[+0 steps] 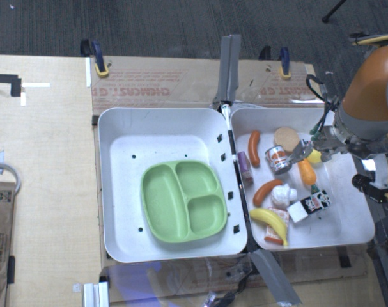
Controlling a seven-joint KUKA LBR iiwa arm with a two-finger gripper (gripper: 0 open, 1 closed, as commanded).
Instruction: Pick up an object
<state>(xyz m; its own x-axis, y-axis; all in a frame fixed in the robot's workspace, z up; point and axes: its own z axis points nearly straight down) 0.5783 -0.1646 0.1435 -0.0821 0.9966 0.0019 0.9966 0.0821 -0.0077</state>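
The right bin holds several small items. Among them are a red sausage, a tan round disc, a small can, an orange carrot, a second sausage, a banana and a black-and-white carton. My gripper reaches in from the right and hovers low over the bin's upper middle. It is just right of the can and above the carrot, beside a yellow piece. Nothing visibly hangs from it.
The left bin holds a green divided plate. A purple item lies against the right bin's left wall. A white lump sits by the second sausage. The grey divider post stands behind the bins.
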